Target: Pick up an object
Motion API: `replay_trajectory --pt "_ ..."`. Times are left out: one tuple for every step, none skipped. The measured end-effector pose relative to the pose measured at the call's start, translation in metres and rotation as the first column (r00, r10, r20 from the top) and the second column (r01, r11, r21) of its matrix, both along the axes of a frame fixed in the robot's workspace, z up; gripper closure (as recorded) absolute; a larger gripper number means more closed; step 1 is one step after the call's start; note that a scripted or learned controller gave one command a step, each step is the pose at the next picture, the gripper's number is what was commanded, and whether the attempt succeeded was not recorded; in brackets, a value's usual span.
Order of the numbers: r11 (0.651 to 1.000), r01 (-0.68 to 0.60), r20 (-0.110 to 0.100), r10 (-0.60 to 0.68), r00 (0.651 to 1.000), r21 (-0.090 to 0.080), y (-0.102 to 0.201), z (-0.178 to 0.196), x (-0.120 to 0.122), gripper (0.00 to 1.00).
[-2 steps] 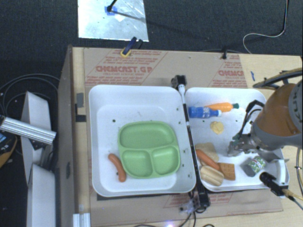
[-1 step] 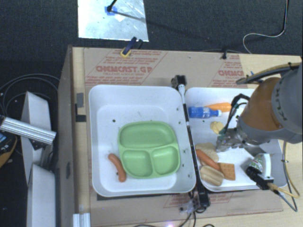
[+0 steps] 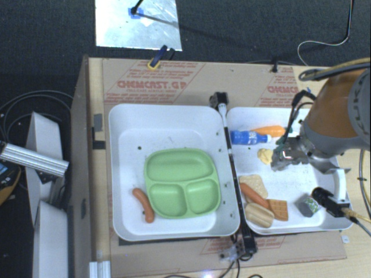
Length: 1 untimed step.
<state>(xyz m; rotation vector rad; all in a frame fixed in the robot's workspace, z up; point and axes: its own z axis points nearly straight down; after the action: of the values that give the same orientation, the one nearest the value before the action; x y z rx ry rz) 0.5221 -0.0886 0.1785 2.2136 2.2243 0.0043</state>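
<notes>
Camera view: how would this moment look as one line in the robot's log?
arm: over right bin | pincer: beside yellow item | blue bottle: lying in right bin | green tray, sausage: left bin

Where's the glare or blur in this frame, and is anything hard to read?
Camera view: strong glare on the foil sheet at top; light, even on both bins, blows out the left bin's rim; the arm looks soft at the right edge; the pincer is dark and smeared, so its state is unreadable; the green tray and the sausage are crisp.
</notes>
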Motion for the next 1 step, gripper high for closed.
replay_trajectory --pt "1.000 0.000 -0.003 0.000 1.000 0.001 0.0556 0.0065 -0.0299 1.00"
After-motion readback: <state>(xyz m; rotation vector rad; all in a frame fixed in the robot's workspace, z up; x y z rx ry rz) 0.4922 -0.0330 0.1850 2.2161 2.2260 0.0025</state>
